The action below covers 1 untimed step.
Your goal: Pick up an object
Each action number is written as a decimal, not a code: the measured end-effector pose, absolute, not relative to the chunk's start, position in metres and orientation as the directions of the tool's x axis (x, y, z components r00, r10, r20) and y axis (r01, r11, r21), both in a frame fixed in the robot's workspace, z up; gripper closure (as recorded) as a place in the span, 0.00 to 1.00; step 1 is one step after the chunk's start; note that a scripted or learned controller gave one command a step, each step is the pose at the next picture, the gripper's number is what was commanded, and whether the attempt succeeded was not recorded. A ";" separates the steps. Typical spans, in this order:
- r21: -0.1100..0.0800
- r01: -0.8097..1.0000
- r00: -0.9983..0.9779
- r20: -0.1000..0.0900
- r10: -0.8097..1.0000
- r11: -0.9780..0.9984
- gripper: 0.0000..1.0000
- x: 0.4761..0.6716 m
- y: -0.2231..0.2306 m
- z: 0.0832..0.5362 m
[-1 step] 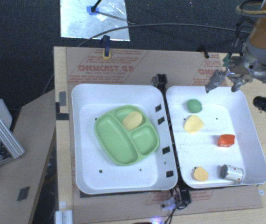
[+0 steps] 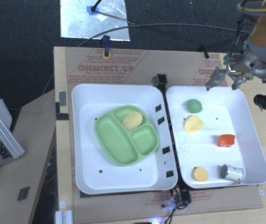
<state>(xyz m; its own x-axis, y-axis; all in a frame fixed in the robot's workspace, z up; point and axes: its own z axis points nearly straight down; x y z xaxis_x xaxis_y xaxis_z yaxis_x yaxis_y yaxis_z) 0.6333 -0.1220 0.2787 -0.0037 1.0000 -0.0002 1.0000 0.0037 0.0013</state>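
Pincer (image 2: pixel 225 81) spread wide, holding nothing, above right bin's (image 2: pixel 251 120) far edge, arm (image 2: pixel 265 27) raised.

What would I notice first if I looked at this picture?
Probably the big green divided plate in the left bin, with a yellow piece of food lying in its top section. Next, the colourful bits in the right bin: a green ball at the top, a yellow lump below it, a red-orange piece to the right, and a silver can at the bottom. The robot's end effector hovers at the right bin's top edge.
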 end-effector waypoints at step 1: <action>-0.001 1.000 -0.001 -0.001 1.000 0.001 0.00 0.637 -0.130 0.232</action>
